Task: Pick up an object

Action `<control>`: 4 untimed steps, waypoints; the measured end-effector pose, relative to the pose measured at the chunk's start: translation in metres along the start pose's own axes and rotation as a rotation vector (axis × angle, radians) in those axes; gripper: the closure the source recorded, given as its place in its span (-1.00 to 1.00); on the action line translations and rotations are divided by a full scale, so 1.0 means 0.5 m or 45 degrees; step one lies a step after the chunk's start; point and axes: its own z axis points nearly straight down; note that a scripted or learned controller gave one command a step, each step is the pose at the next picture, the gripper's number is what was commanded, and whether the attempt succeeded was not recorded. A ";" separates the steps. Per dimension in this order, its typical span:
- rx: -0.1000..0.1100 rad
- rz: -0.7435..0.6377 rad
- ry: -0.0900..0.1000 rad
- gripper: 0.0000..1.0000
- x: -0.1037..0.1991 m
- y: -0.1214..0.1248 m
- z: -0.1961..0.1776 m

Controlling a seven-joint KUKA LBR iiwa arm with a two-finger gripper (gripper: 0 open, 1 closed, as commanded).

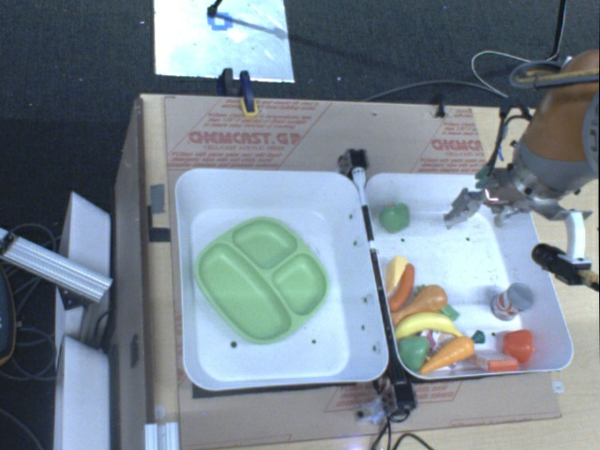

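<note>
Toys [429,331] heaped at right bin's [544,275] near edge, partly overlapping; we read "CHEMCAST" on bench [244,139]; gripper [478,204] spread, grasping nothing.

Red "CHEMCAST GP" print — repeated on brown board [281,125] under bins.

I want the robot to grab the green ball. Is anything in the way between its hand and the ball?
Nothing visible. The hand sits over the top of the right bin, and the green ball lies to its left on bare white floor. The other toys are piled lower down in that bin, away from the path.
</note>
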 end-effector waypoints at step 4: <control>0.003 0.000 0.002 -1.00 0.084 0.127 0.190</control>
